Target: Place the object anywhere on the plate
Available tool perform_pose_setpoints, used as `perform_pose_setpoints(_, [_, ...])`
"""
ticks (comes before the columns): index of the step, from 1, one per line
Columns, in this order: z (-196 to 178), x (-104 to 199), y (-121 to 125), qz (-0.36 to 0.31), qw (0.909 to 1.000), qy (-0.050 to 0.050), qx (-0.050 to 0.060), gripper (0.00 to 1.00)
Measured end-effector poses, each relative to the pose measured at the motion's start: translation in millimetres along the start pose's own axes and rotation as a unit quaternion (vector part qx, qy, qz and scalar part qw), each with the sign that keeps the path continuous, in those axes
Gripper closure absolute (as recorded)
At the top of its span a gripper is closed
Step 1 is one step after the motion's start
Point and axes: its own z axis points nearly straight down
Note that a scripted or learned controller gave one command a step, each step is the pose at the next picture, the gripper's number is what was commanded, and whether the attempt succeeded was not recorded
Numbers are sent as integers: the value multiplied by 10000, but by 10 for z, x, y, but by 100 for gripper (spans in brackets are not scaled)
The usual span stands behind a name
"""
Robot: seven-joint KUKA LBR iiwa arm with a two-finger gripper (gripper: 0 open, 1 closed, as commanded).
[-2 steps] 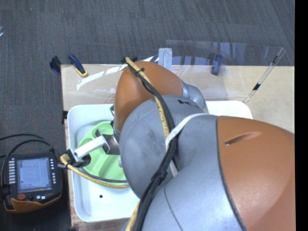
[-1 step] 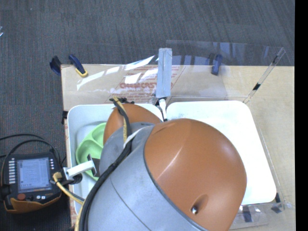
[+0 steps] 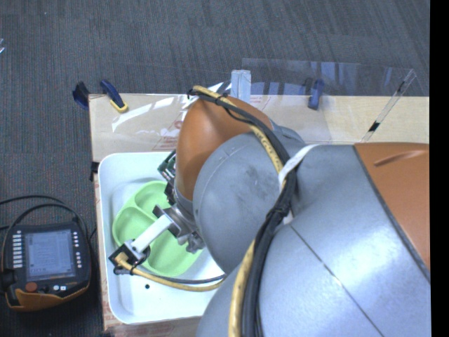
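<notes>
A light green divided plate lies in the left white bin. The arm reaches in from the right and covers the plate's right half. My gripper hangs low over the plate's right part, close under the grey wrist. A small dark, green-flecked thing peeks out beside the orange band at the bin's back; most of it is hidden by the arm.
The grey and orange arm hides the right bin and most of the bench. Blue and yellow clamps sit on the bench's back left edge. A teach pendant lies on the floor to the left.
</notes>
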Motion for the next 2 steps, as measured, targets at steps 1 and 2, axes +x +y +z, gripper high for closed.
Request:
perform_pose_setpoints(1, [589, 8, -25, 32, 10000, -10, 10, 100])
perform_pose_setpoints(2, [1323, -163, 476, 1483, 9889, 39, 25, 100])
